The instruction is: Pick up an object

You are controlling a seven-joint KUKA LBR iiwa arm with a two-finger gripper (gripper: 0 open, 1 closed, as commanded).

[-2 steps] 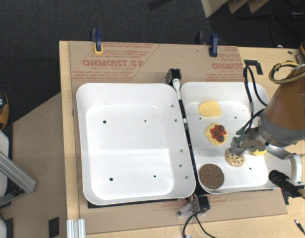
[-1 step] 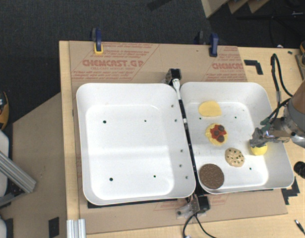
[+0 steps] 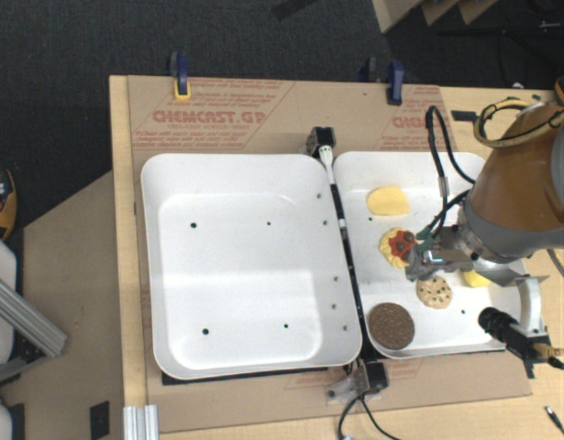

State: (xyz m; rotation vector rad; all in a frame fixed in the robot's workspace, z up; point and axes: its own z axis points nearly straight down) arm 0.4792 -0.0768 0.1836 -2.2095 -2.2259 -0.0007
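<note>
While the gripper point(image 3: 426, 257) is hanging low in the right bin point(image 3: 355, 168), its opening impossible to judge, the red-and-yellow toy point(image 3: 396, 245) is lying just beside it. A yellow piece point(image 3: 388, 201), speckled cookie point(image 3: 435, 292) and brown disc point(image 3: 391, 324) are sharing that bin; the left bin point(image 3: 236, 264) is sitting alongside.

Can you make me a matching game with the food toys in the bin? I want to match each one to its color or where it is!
Things:
1. oval piece
2. round disc
3. cookie
4. gripper

Descriptions:
A. dark brown, at the bin's near edge
B. pale tan with dark specks
C. plain yellow, farthest back in the right bin
D. over a red and yellow toy

Pairs: 1-C, 2-A, 3-B, 4-D
</note>
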